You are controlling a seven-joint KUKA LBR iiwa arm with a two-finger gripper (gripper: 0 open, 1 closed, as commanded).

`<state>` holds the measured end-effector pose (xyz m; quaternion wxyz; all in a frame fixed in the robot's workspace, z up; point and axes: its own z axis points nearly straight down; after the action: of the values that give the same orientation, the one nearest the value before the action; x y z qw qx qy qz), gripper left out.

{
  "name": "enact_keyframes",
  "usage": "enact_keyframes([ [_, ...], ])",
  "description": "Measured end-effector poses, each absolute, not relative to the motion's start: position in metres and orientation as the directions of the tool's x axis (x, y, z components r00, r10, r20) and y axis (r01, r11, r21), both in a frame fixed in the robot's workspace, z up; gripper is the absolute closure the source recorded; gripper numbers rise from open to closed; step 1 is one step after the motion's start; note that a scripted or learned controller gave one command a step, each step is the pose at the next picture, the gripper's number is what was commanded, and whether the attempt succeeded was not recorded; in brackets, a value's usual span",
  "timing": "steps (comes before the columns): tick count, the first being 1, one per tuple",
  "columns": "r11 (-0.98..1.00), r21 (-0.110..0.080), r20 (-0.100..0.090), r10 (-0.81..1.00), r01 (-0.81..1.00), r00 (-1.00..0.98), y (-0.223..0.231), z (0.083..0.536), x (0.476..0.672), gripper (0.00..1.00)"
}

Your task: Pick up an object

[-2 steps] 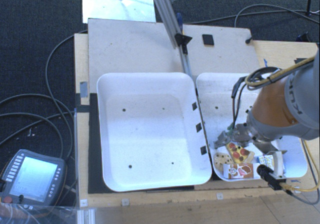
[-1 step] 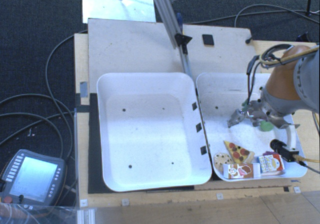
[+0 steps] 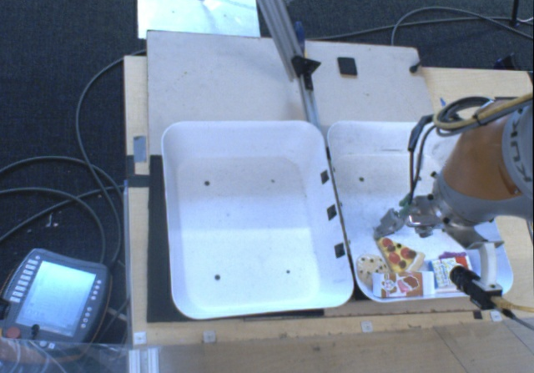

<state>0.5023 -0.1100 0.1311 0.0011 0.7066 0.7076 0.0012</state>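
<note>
In the right bin (image 3: 367,164) several small objects lie in the near corner: a pizza-slice toy (image 3: 400,256), a cookie-like round piece (image 3: 370,265), a red and white flat box (image 3: 405,284) and a blue and white packet (image 3: 448,267). My gripper (image 3: 394,220) hangs low over the bin just above the pizza slice, at the end of the grey arm with the orange band (image 3: 484,164). Nothing shows between its fingers.
The left bin (image 3: 250,213) sits beside the right one, with black clips along the shared wall. A slanted metal pole (image 3: 279,8) rises behind the bins. A teach pendant (image 3: 50,292) lies on the floor at lower left, with cables around.
</note>
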Motion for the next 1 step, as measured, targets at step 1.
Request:
enact_keyframes([
  [1,0.001,0.001,0.000,1.000,1.000,-0.001,-0.0911,0.1441,0.4812,0.00],
])
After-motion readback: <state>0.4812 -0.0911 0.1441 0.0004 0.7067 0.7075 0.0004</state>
